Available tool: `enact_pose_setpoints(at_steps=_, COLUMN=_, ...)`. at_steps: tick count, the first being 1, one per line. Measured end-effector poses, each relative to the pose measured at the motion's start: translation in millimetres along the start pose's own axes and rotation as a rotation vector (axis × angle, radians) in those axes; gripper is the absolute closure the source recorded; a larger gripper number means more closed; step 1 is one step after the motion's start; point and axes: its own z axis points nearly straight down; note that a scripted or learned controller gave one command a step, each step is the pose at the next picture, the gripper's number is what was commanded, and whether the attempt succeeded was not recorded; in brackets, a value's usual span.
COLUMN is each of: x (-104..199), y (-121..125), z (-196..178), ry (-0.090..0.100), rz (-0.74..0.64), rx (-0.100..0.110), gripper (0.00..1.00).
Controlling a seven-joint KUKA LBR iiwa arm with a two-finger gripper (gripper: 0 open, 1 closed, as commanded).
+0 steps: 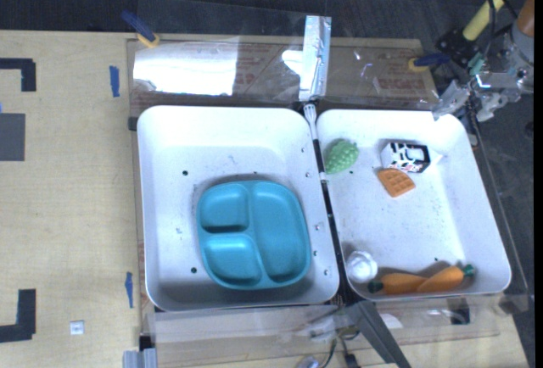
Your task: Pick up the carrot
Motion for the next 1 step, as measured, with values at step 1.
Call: enact_pose_setpoints(at_steps=1, x=38.1, y=10.7, z=-2.6, ry=-0.001, rz=0.422, rx=-0.002, gripper=0.0)
